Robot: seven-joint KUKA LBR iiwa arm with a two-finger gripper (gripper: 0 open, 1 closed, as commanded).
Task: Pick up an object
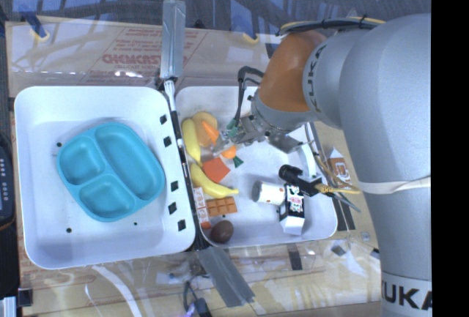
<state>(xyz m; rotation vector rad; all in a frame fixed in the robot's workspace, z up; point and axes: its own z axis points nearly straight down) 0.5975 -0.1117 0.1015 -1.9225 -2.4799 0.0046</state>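
Reaching in: big grey arm with orange band point(293, 81), over right shallow white bin point(322, 224), gripper point(238, 134) low among yellow plastic bananas point(192, 143) and small orange pieces point(218, 168) (likely targets, heaped at left wall). Jaw state impossible to tell. Left: blue divided plastic tray point(110, 170).

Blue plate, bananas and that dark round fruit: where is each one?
Blue plate point(110, 170), camera view, on the ridge between its compartments.
Bananas point(192, 143), camera view, middle of the upper banana.
Dark round fruit point(221, 231), camera view, its centre.
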